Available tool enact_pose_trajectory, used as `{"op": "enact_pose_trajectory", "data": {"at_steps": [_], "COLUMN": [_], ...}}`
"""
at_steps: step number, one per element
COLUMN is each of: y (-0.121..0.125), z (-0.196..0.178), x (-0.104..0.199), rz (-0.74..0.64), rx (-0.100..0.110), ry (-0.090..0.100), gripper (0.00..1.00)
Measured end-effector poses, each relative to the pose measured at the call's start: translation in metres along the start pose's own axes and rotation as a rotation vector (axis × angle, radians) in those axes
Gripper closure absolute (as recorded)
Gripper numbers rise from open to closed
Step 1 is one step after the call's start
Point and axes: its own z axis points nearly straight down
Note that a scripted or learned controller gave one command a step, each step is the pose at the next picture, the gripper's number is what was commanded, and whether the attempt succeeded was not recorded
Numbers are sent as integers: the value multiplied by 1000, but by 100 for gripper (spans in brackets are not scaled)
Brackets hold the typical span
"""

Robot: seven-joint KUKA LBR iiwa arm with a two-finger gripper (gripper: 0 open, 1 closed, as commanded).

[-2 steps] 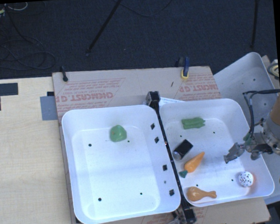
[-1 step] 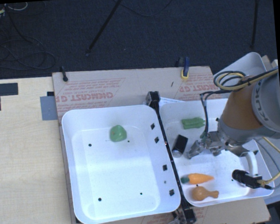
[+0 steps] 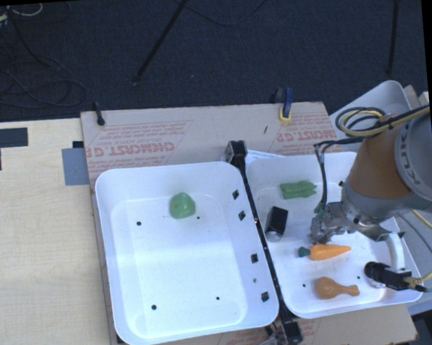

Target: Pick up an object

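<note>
My gripper [image 3: 320, 233] hangs low in the right bin [image 3: 283, 290], just above the orange carrot [image 3: 330, 252] with its green stem end. Its fingers point down beside the carrot's left half, and nothing shows between them. A tan drumstick-shaped toy [image 3: 334, 288] lies in front of the carrot. A black block [image 3: 276, 221] lies to the gripper's left, and a green oblong toy [image 3: 298, 190] lies at the back of the bin. A green round lump [image 3: 181, 205] sits in the left bin [image 3: 122, 304].
The grey arm with its orange band [image 3: 378, 172] fills the right bin's right side. A black divider strip [image 3: 254, 225] runs between the bins. A black part [image 3: 383, 274] sticks out by the right bin's front right corner. Cardboard [image 3: 160, 139] lies under both bins.
</note>
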Motion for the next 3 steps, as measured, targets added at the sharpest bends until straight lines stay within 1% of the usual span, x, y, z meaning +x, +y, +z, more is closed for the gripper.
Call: {"op": "enact_pose_trajectory", "data": {"at_steps": [1, 2, 3], "y": [38, -9, 50], "z": [-157, -225, -283], "x": [4, -64, 55], "rz": [-5, 5, -15], "rx": [-20, -8, -10], "ry": [-6, -7, 0], "gripper": [100, 100, 100]}}
